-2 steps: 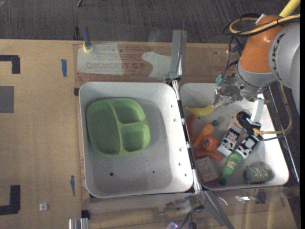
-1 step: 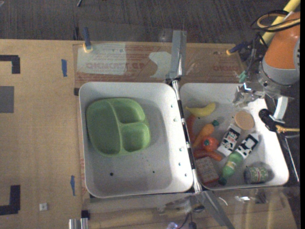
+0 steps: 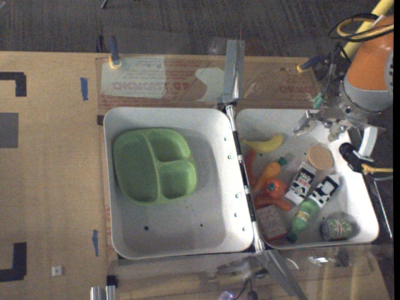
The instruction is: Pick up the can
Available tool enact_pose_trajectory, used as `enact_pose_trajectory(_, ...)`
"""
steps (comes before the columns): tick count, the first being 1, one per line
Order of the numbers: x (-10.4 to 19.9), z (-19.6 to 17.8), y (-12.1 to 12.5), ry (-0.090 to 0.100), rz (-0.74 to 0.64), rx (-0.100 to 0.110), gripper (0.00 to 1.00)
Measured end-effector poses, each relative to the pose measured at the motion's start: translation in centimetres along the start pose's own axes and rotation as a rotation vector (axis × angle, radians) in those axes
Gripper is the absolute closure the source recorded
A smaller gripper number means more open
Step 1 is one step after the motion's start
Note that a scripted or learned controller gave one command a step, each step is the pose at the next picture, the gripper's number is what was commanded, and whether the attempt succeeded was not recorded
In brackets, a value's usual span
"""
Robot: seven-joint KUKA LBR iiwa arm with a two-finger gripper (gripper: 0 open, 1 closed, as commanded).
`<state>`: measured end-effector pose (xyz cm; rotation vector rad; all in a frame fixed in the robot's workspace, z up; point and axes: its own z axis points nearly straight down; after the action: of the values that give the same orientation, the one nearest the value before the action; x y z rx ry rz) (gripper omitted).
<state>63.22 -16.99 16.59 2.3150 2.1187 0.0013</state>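
The can point(image 3: 338, 227) is lying on its side in the near right corner of the right bin point(image 3: 369, 217), close against the bin's right wall and front rim. The fingers point(image 3: 320, 125) are hanging over the far part of the same bin, well apart from the can, spread apart and holding nothing. Between them and the can are lying a tan round lid point(image 3: 320, 157) and two black-and-white cartons point(image 3: 312, 188). A green bottle point(image 3: 302, 218) is resting just left of the can. Open white floor is showing along the right wall. The left bin point(image 3: 212, 230) is carrying a green divided plate point(image 3: 154, 164).
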Motion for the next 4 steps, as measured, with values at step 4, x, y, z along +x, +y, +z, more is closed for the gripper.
enact_pose_trajectory(4, 0.5, 7.9, -10.4, 0.004, 0.486, 0.003, 0.00)
